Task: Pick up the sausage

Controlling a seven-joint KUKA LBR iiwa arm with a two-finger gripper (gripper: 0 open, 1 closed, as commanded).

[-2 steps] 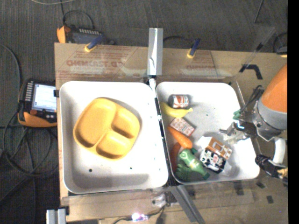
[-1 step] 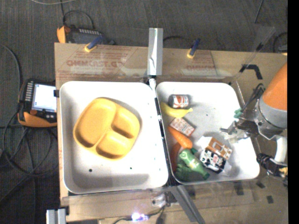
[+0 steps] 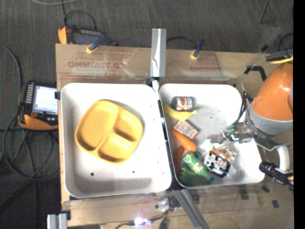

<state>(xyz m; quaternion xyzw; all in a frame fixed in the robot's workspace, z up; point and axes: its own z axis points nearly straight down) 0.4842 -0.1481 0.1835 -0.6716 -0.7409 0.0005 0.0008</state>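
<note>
Yellow divided plate, banana, can

1 overhead camera, slanted, both bins

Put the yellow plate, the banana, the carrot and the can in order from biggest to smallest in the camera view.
1. Plate, by far the biggest.
2. Carrot and banana: they look about alike, so no ranking between them.
3. Can, the smallest.
</note>
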